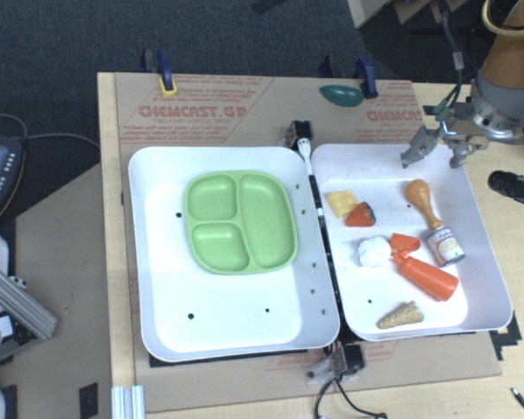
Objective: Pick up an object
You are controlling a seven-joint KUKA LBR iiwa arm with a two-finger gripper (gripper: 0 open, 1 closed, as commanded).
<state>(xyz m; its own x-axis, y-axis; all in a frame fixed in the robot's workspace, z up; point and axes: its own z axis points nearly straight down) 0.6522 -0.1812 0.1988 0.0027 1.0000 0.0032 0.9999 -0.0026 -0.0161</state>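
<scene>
divided plate (242,222) in left bin (157,304), food toys and bottle (428,274) in right bin (485,299), gripper (438,147) over right bin's far edge

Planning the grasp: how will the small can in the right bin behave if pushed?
The can lies on its side, so it probably rolls. It looks rigid. It sits close to the orange bottle, which may stop it.

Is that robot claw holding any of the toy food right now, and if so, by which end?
No, nothing is held. The claw hangs open over the far right corner of the right bin, with empty space between its fingers; the drumstick lies apart below it.
</scene>
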